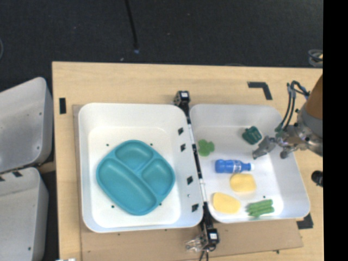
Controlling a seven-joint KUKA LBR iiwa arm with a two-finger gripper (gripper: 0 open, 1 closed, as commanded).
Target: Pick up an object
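In the camera view, the gripper [273, 147] hangs over the right part of the right bin [288, 200]. Its two fingers stand spread apart, and nothing is between them, so it is released and carries no object. The nearest candidate is the dark green block [251, 135], which lies just beside the gripper, to the left and a little toward the far wall. The blue bottle [232, 166] lies a bit farther, to the left and nearer to the camera; its long axis runs left to right, with the white cap pointing toward the gripper.

Near the bottle sit two yellow pieces [242, 183], one just under it and the other [225, 203] closer to the front wall. A green leafy piece [259, 208] lies beside this second one, and a small green piece [205, 147] rests near the divider. The left bin [87, 145] holds a teal divided plate [136, 175], well apart from the arm. Nothing seems to stand between the gripper and the dark green block.
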